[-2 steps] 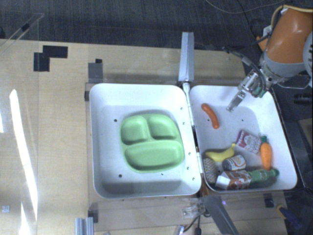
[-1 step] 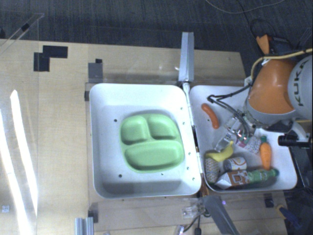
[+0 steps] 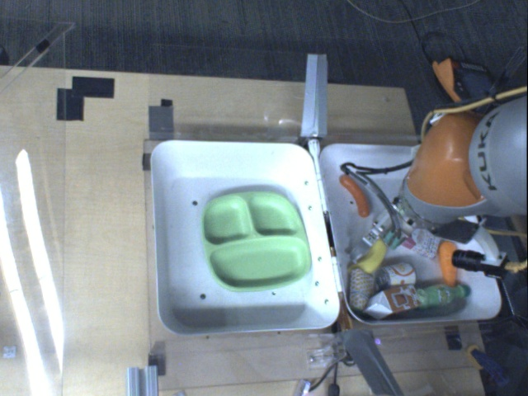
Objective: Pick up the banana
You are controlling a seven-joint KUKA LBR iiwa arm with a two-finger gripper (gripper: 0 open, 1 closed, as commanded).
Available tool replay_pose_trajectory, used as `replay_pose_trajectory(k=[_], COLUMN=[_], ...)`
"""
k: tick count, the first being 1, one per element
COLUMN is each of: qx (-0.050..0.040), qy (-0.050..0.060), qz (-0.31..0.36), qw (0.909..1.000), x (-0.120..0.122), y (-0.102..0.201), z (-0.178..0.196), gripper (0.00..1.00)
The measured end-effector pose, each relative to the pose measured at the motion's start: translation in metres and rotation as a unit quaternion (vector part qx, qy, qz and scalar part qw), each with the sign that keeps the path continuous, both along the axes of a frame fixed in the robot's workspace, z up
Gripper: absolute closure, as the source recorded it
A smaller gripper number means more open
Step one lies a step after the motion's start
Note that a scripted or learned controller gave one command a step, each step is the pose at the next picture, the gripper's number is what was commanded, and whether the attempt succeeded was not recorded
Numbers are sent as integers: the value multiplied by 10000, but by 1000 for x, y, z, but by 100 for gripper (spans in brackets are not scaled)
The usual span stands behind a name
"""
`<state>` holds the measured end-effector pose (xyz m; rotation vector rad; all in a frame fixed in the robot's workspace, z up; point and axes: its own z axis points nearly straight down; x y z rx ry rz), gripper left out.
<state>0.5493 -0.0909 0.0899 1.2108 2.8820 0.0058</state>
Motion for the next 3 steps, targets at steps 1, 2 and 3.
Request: replay_pose_trajectory(k=[1,2,3], qx=[14,28,27], qy=[-29,51,51], qz=[7,-1527,-1524], qw=[10000,9883,9883], x=[3,20,20], y=[2,41,41], z=[11,95,95], gripper=[100,100,0])
